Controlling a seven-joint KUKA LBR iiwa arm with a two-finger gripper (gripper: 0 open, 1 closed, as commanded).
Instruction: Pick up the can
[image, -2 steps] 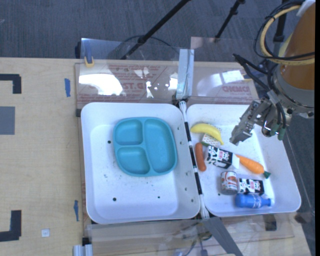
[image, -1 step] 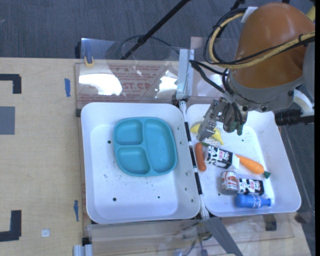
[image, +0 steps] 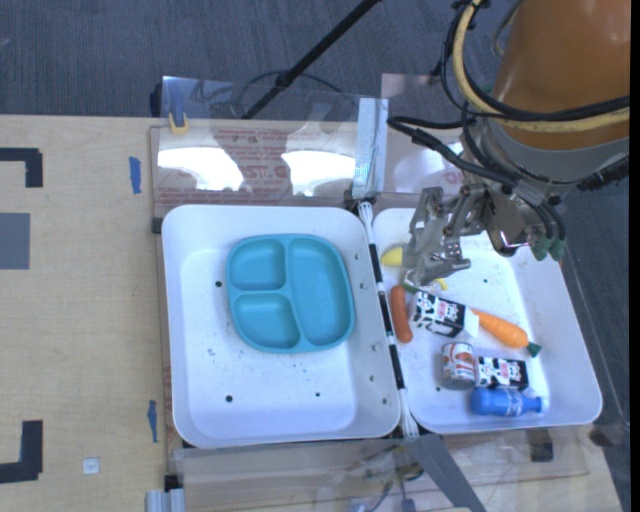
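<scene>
Progress: we judge the task barely begun; the can lies in the right bin, not lifted, with nothing gripping it.
Can: we see it near the front of that bin, on its side, touching the black-and-white carton to its right and just above the blue bottle.
Pincer: our pincer hangs over the back left part of the right bin, well apart from the can; it sits nearer a second black-and-white carton and the yellow item.
Pincer state: we cannot tell how wide it stands, and we see nothing held in it.
Remaining: as we read it, the arm must travel toward the bin's front, settle over the can, close on it and lift.
Neighbours: two carrots lie close by.
Left bin: holds a blue divided plate.
</scene>
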